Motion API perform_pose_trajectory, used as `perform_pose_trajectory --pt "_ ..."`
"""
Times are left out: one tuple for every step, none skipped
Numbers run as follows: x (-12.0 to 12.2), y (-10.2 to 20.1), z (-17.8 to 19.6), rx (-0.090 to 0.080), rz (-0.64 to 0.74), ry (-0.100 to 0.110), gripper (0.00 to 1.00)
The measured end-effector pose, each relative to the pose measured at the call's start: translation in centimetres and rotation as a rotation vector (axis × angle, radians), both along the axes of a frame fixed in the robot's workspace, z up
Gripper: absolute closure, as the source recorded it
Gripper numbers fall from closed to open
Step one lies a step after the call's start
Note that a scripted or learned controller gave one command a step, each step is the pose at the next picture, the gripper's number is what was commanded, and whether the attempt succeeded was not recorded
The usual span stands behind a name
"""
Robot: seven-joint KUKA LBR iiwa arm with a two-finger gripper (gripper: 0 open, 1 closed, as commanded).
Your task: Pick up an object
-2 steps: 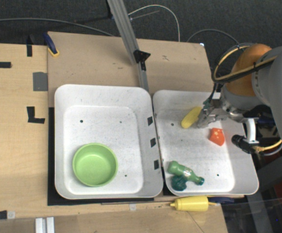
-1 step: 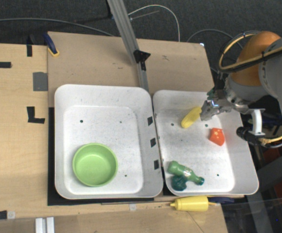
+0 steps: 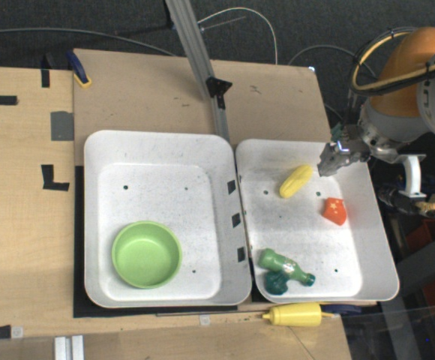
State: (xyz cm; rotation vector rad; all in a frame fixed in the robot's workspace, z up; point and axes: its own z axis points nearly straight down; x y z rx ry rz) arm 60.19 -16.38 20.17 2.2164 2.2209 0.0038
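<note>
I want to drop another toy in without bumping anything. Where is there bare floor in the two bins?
Left bin: bare everywhere but the green bowl at its near-left corner. Right bin: crowded by corn, orange block and green bottle; a bare patch lies between them.

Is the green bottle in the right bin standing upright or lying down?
Lying down: the green bottle rests on its side on the right bin's floor.
</note>
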Motion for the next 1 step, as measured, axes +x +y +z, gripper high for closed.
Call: perform_pose_trajectory --pt "0.05 0.04 1.89 0.001 -0.001 0.003 1.00"
